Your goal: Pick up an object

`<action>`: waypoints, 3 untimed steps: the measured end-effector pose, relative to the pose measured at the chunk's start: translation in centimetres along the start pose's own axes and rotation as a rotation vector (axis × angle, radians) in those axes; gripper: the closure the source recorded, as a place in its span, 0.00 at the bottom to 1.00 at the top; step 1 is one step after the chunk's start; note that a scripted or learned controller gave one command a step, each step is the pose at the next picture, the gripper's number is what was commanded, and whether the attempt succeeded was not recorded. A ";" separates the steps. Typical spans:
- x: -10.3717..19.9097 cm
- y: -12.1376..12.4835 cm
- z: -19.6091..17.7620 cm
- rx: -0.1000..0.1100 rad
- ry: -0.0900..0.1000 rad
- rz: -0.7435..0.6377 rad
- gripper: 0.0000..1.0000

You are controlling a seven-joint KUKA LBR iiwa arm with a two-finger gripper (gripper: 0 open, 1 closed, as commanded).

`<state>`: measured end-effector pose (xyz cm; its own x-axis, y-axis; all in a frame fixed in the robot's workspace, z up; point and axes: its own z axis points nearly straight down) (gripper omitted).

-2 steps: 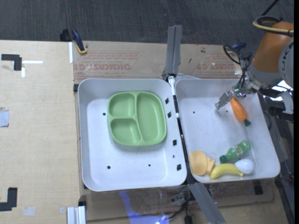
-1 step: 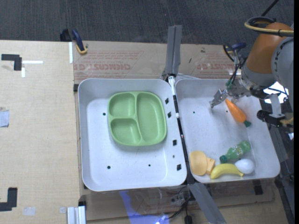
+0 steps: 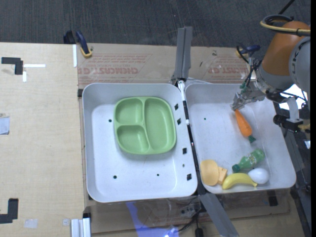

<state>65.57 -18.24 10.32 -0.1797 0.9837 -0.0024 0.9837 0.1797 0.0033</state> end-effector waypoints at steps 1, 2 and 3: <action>1.9 -4.9 1.1 0.004 0.002 0.084 1.00; 5.3 -7.0 1.1 0.004 0.002 0.216 1.00; 12.1 -16.0 1.2 0.006 0.003 0.105 1.00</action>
